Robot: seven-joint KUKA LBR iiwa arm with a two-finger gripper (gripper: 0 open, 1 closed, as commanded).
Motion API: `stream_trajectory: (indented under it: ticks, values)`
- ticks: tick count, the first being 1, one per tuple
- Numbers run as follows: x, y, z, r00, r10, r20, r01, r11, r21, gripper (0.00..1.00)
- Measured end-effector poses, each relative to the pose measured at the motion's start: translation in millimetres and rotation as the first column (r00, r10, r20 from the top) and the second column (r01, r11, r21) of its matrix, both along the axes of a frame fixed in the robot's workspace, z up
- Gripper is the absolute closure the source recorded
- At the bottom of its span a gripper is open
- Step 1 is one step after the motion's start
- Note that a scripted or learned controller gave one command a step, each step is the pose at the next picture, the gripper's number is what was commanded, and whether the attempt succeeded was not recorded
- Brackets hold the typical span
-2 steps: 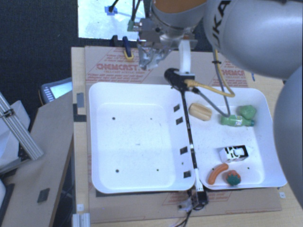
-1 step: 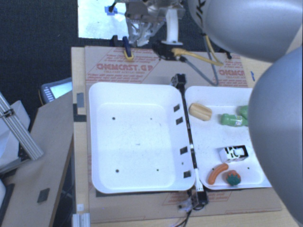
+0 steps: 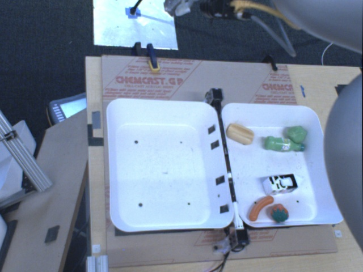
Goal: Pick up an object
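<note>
The right bin [image 3: 315,152] holds several small objects. A tan bread roll [image 3: 240,134] lies at its upper left. A green bottle [image 3: 282,144] lies beside a green lump [image 3: 296,133]. Lower down are a black-and-white block [image 3: 279,183], an orange sausage [image 3: 260,208] and a teal-and-orange ball [image 3: 278,213]. My gripper [image 3: 181,0] hangs high at the top edge of the view, beyond the bench's far side and well away from both bins. It looks blurred.
The left bin [image 3: 164,169] stands next to the right one, with a black divider strip [image 3: 222,157] between them. The grey arm [image 3: 343,169] covers the view's right side and top right. A metal plate [image 3: 134,16] lies on the floor behind the bench.
</note>
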State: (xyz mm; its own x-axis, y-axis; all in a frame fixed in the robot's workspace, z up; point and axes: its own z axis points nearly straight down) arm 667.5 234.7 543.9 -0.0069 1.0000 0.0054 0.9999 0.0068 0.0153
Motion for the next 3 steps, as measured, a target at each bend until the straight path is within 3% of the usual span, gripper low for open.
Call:
stream_trajectory:
  ticks: [3]
  values:
    - [0.6, -0.3, -8.7, 1.000, -0.001, -0.014, 0.001, 1.000, -0.005, 1.00]
